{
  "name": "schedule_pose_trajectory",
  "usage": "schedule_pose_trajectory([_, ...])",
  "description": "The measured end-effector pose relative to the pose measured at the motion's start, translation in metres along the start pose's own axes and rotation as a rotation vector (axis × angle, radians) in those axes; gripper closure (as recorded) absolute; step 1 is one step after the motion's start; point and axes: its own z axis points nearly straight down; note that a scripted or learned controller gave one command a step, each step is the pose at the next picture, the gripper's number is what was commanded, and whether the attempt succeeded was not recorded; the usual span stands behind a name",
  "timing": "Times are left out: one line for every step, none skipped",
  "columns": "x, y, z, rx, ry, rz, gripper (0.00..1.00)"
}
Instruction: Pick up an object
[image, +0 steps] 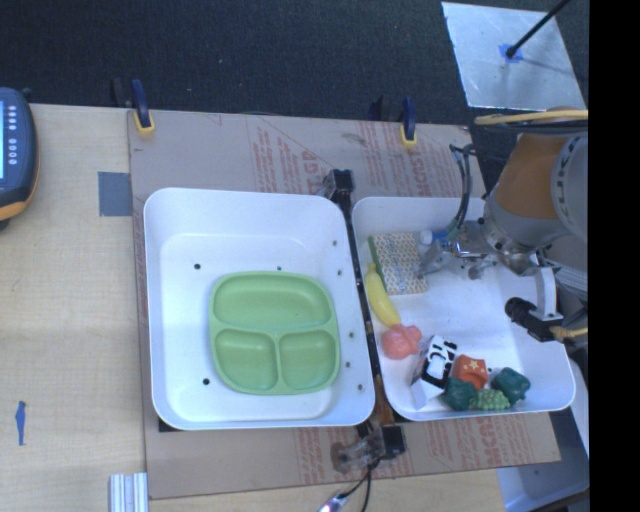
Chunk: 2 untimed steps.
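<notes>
Camera view, working from the near edge upward: the right bin (560, 385) holds its clutter along the near wall, with a green toy (490, 395) beside an orange piece (470, 370), a black-and-white block (436, 362) and a pink lump (400, 342), all touching or nearly so. A yellow banana (379, 296) lies against the wall shared with the left bin (170, 300), and a patterned cloth pad (398, 262) sits just beyond it. The left bin carries a green divided tray (273, 332). The gripper (455, 250) hangs over the far part of the right bin, near the pad and well apart from the near cluster; whether its fingers are open or shut cannot be told from this slant, and nothing is seen between them. To pick well, I judge it should choose a thing standing free: the banana or the pad is closest, though the banana hugs the wall, leaving little room for a finger. The packed toys risk a slipped grasp. Both bins rest on a cardboard sheet (250, 150) clamped to a pale wooden bench (60, 330), with dark floor beyond.
</notes>
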Motion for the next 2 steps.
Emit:
schedule_pose_trajectory([-0.026, -0.142, 0.013, 0.016, 0.007, 0.01, 0.0])
schedule_pose_trajectory([0.052, -0.076, 0.012, 0.002, 0.002, -0.001, 0.0])
